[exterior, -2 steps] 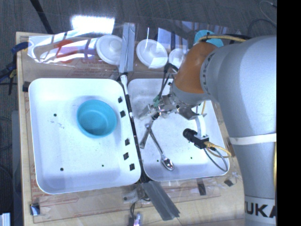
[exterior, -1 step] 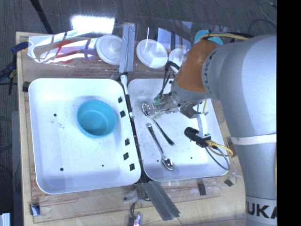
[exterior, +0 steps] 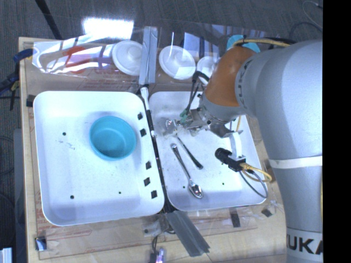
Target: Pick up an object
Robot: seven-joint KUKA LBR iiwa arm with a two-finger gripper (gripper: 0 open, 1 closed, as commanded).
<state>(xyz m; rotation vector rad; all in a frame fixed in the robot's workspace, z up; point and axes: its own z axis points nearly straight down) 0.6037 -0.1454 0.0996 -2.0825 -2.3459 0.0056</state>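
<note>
A metal spoon [exterior: 186, 171] lies in the right bin [exterior: 241, 193], with its bowl towards the front edge. A second thin dark utensil [exterior: 191, 153] lies slantwise beside it, and their upper ends sit close together. My gripper [exterior: 174, 126] is low in the back left part of the right bin, just above the utensils' upper ends. Nothing is visibly held in it. A blue bowl [exterior: 113, 137] stands upright in the middle of the left bin [exterior: 60, 201].
The grey arm with its orange band [exterior: 227, 84] covers the right bin's back right part. White lids [exterior: 176, 62] and plastic wrapping [exterior: 77, 56] lie on the bench behind the bins. A divider with black clips [exterior: 149, 152] separates the bins.
</note>
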